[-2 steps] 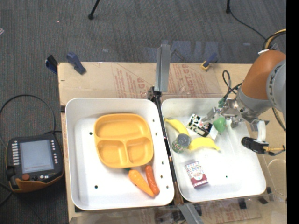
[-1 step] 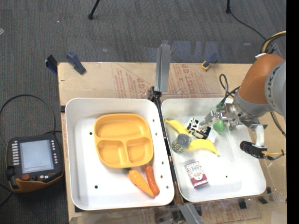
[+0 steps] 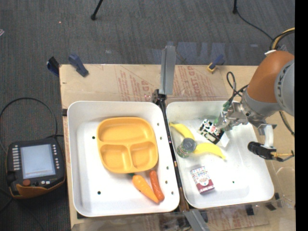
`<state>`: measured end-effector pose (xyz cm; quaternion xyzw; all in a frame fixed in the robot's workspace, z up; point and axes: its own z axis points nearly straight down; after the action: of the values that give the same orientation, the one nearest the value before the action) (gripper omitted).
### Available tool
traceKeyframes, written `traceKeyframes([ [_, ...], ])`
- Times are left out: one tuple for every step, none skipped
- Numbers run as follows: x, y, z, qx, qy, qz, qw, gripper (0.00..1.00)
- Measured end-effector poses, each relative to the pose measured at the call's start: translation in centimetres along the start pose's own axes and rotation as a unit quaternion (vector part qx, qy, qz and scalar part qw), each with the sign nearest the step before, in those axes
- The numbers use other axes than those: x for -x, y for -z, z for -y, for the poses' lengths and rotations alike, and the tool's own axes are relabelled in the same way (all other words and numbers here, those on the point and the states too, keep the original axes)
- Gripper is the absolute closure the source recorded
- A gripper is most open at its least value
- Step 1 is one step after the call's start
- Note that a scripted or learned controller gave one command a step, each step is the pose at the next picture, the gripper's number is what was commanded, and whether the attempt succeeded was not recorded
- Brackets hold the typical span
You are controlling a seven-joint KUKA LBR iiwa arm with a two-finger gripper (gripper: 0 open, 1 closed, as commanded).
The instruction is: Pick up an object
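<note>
Right bin (image 3: 240, 196): banana (image 3: 202, 143) lay across the middle w/ a small can (image 3: 186, 148) against it, red card box (image 3: 202, 179) nearer, black-and-white box (image 3: 211, 130) just right of the banana's far end. Gripper (image 3: 224, 124) hung over that b/w box, touching or nearly so; grip state — cannot tell. Left bin (image 3: 82, 201): yellow divided tray (image 3: 127, 143), carrot (image 3: 146, 187) and sausage (image 3: 157, 185) side by side at the near edge.
</note>
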<state>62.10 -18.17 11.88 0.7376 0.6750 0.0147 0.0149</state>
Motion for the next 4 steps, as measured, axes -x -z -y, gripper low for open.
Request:
traceKeyframes([
  [-3.5,12.2,-2.6,-0.022,-0.016,0.001,0.9996,1.00],
  [-6.8,1.2,-1.8,-0.023,0.025,0.000,0.9994,1.00],
  [-6.8,1.2,-1.8,-0.022,0.025,0.000,0.9994,0.00],
  [-3.2,-3.2,1.5,-0.021,-0.003,0.001,0.9998,0.00],
])
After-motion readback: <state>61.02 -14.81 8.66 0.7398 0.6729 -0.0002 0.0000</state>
